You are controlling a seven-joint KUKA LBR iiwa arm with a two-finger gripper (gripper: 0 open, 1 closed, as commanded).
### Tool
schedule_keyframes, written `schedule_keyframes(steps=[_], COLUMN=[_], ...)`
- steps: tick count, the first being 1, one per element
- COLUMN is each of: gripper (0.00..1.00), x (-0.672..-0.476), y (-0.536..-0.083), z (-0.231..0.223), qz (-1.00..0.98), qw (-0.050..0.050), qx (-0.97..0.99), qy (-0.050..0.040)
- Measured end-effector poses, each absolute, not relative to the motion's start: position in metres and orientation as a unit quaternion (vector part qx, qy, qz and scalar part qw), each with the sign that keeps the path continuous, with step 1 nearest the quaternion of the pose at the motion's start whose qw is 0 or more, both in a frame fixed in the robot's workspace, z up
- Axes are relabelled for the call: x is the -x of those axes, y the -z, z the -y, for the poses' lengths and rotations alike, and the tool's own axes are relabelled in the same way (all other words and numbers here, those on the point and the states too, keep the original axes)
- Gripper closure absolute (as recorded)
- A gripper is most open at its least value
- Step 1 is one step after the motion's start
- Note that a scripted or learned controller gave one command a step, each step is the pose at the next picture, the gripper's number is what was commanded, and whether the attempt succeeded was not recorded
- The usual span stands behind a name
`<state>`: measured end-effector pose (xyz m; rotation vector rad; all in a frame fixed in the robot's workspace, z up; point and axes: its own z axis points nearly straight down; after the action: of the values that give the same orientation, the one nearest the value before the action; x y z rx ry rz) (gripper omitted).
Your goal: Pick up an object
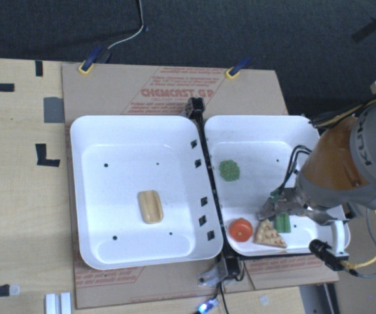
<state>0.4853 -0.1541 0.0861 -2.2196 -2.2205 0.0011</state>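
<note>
Gripper (276,209) low in right bin (253,131), near its front edge, just above pizza slice (270,235) and touching or overlapping a small green block (282,224). Cannot tell how the gripper is set. Tomato (240,229) beside slice; green lump (229,170) farther back. Bread roll (150,207) alone in left bin (96,133). Nothing lifted yet; grasp and raise left.
</note>
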Motion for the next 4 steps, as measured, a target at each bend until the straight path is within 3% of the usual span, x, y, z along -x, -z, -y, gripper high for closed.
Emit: schedule_keyframes(steps=[1, 2, 3, 4], gripper=[1.00, 0.00, 1.00, 0.00], x=[-0.5228, -0.5185, -0.5190, -0.5189], y=[-0.2432, -0.2334, -0.2433, -0.2428], z=[0.1210, 0.1234, 0.1228, 0.1229], qz=[0.710, 0.707, 0.708, 0.708], qw=[-0.007, 0.000, 0.000, 0.000], qx=[0.704, 0.707, 0.706, 0.706], qy=[0.0052, -0.0004, -0.0005, -0.0007])
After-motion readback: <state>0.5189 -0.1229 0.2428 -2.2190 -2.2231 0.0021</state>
